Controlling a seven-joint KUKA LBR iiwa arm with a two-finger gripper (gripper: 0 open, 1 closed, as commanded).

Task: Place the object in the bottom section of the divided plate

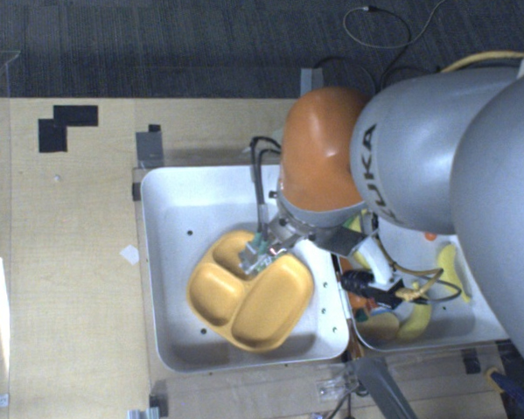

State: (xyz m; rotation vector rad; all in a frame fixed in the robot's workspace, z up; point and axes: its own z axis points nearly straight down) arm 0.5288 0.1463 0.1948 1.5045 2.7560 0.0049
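Observation:
A yellow divided plate (223, 296) lies tilted in the left white bin (172, 253). It has a large section at the lower right and two smaller ones at the left and top. My gripper (257, 253) hangs over the plate's middle ridge, where the top section meets the large one, with its tip close to the plate. Something small and greenish shows at the tip, too small to name. The grey arm with its orange band (320, 149) reaches in from the right and covers the bin's right edge.
The right bin (478, 324) is mostly hidden under the arm. In it lie a yellow banana-like piece (447, 269), another yellow piece (415, 324) and a small orange thing (359, 301). Bare bin floor lies left of and above the plate.

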